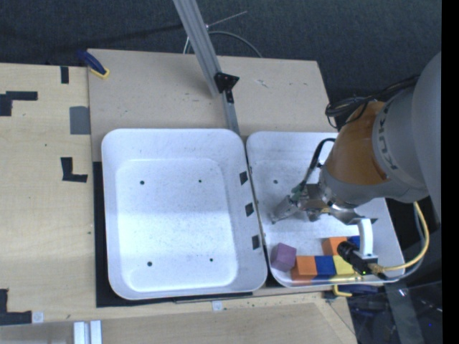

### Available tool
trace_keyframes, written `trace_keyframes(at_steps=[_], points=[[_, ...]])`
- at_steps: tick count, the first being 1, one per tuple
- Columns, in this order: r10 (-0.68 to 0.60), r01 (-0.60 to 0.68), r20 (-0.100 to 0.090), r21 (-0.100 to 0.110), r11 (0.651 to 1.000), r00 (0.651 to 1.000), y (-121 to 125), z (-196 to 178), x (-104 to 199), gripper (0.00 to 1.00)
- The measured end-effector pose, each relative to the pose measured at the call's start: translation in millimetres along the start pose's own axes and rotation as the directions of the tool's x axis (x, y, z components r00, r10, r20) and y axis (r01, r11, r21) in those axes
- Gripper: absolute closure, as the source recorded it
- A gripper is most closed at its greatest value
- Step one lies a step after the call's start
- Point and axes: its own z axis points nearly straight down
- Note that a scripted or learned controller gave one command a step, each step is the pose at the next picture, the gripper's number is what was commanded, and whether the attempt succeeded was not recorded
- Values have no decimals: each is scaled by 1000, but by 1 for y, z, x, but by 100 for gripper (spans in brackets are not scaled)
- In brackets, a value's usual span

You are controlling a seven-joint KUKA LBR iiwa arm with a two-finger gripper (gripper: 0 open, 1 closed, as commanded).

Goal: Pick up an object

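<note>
Pale wooden bench (179, 92) fills most of the scene, with dark tape marks on its left part and a grey metal pole (197, 31) slanting down from the top toward the gap between the two bins. On it sit the left bin (118, 149) and, touching its side, the right bin (276, 153).

From the right the arm (387, 145) leans over the right bin, its orange band (353, 160) just above the wrist. The gripper (283, 210) hangs low over the bin's middle, its grey fingers reaching out toward the left. They look drawn fairly close together, with nothing visible between them.

The blocks lie in the near corner of the right bin, closer to the front rim than the fingertips are. A purple block (284, 255) sits nearest, just below the gripper and apart from it. Beside it to the right run an orange block (307, 265), a blue block (325, 265) and a yellow block (343, 265), touching in a row, with another orange block (332, 246) behind them.
</note>
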Motion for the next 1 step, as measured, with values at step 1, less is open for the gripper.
trace_keyframes(at_steps=[1], points=[[0, 0, 0, 3, 1000, 1000, -18, 21, -2, 0]])
